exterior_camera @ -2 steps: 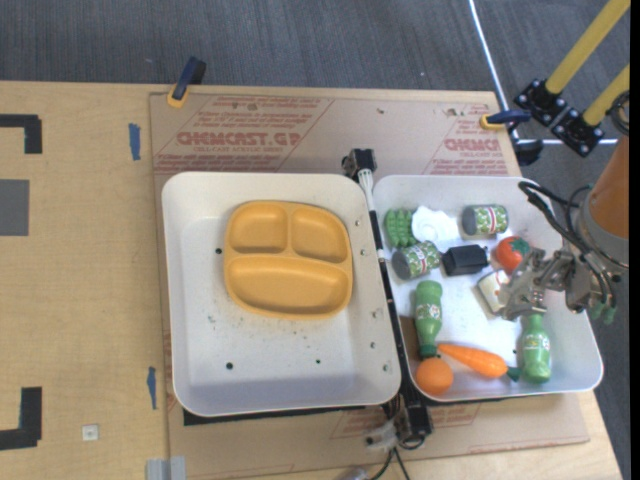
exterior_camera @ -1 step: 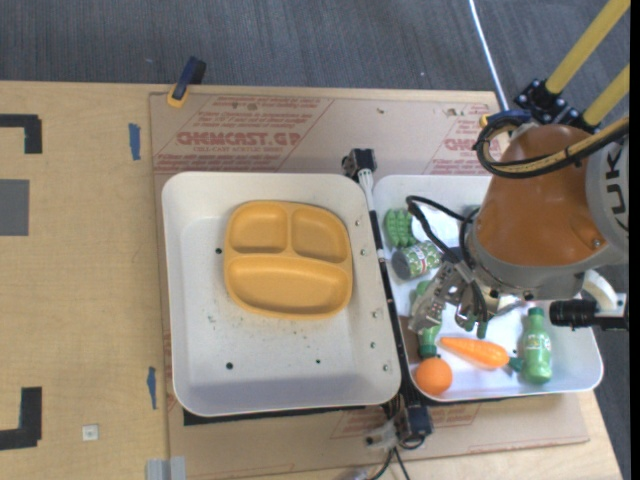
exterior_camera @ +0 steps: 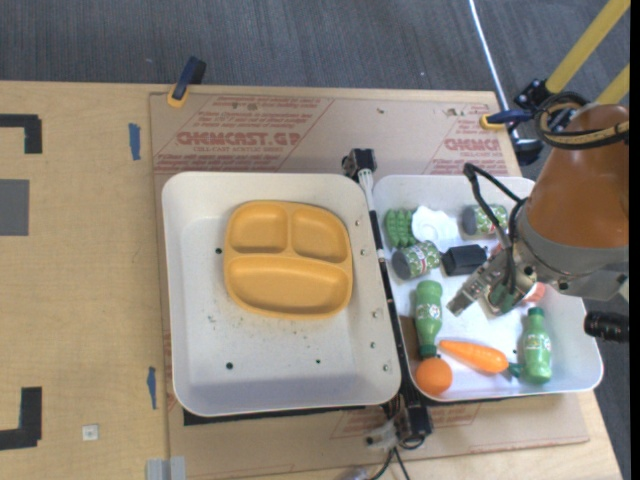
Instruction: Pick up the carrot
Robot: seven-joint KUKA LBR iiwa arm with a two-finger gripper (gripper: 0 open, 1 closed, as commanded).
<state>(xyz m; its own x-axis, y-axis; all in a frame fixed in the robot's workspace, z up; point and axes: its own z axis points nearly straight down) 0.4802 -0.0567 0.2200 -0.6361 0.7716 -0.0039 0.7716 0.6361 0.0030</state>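
The carrot (exterior_camera: 475, 356) is orange with a green end and lies flat near the front of the right bin (exterior_camera: 590, 373). My gripper (exterior_camera: 487, 293) hangs over the middle of that bin, a short way behind the carrot and slightly to its right. It is apart from the carrot, and the grey and orange arm (exterior_camera: 580, 203) reaches in from the right behind it.
An orange (exterior_camera: 433, 376) sits just left of the carrot, and green bottles (exterior_camera: 428, 313) (exterior_camera: 535, 346) stand on either side. Cans (exterior_camera: 417, 260), a black block (exterior_camera: 463, 259) and green produce (exterior_camera: 400, 226) crowd the back. The left bin (exterior_camera: 200, 368) holds a yellow divided plate (exterior_camera: 290, 258).
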